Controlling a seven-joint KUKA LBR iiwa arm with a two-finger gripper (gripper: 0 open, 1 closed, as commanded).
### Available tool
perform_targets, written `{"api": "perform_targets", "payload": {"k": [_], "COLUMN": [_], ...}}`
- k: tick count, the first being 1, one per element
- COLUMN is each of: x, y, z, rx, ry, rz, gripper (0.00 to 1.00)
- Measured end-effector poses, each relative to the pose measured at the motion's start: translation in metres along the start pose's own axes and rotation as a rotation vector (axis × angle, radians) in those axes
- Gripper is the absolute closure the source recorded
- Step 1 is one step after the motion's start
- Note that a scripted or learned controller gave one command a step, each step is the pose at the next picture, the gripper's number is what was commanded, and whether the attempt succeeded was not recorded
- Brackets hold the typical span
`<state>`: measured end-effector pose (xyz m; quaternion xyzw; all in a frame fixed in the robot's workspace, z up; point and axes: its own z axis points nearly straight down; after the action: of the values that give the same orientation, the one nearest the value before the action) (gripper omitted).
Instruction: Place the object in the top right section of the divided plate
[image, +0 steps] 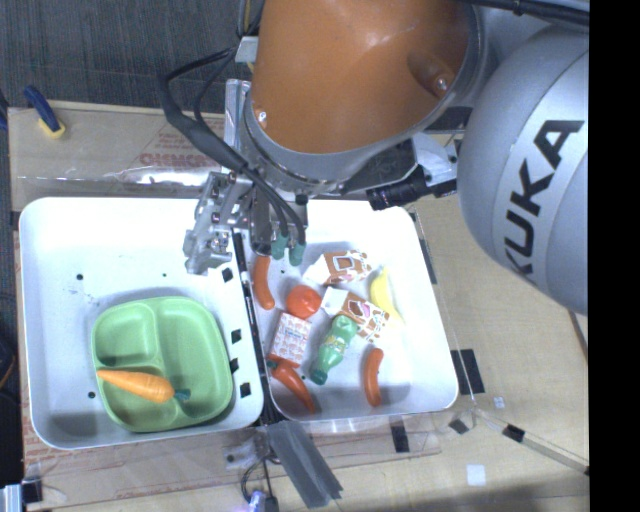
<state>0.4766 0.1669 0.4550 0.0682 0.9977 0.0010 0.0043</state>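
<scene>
End effector (222, 222) is hanging over the far edge of the left bin (50, 240), close to the wall it shares with the right bin (425, 300). From here, cannot tell how it is set or whether it is carrying anything; the metal parts are blurring together under the wrist.

Green divided plate (160, 362) is sitting in the near part of the left bin, nearer and slightly left of the end effector. A toy carrot (140, 385) is lying across the plate's near section, long axis running left to right, leaf end pointing right. The top right section, the far right one, is looking bare. My guess is the coming move turns on that short drop toward the near side.

The right bin is holding a jumble: a small green bottle (332, 350), a banana (382, 292), sausages, a tomato-like piece, and small cartons. Which of these is meant is unclear.

The arm's big orange band (350, 70) is hiding the far rims of both bins and part of the desk (100, 130).
</scene>
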Motion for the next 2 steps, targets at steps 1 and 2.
{"api": "perform_targets", "payload": {"k": [1,2], "x": [-0.0019,-0.0019], "y": [-0.0179,-0.0179], "z": [0.0492,0.0492], "rx": [0.003,0.003], "ry": [0.007,0.007], "rz": [-0.020,-0.021], "gripper": [1.00,0.00]}}
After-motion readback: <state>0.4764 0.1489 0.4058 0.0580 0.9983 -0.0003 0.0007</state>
